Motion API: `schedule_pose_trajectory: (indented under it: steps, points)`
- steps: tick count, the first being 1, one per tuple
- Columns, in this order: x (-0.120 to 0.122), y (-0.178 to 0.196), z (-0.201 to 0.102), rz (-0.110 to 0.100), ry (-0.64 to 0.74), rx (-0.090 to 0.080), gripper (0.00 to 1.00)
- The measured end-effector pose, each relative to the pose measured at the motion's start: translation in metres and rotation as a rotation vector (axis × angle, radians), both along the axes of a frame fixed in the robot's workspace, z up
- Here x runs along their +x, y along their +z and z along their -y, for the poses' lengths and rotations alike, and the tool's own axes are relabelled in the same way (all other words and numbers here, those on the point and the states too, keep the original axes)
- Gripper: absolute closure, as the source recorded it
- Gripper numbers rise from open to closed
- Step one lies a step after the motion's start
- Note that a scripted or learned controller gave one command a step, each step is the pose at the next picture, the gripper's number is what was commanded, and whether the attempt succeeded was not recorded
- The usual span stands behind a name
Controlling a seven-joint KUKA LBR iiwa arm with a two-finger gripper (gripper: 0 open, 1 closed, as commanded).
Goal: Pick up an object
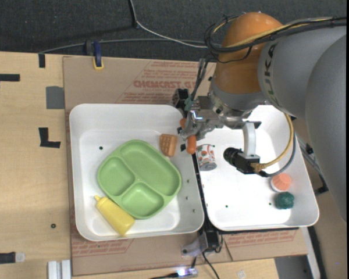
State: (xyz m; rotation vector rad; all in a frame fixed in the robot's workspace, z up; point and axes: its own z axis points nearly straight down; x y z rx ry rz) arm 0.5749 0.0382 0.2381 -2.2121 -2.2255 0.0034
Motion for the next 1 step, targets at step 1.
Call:
schedule_pose_trajectory:
  steps: [1]
  points:
    - [-0.0118, 0.0017, -0.0549, 0.001, 0.001, 0.0, 1.0]
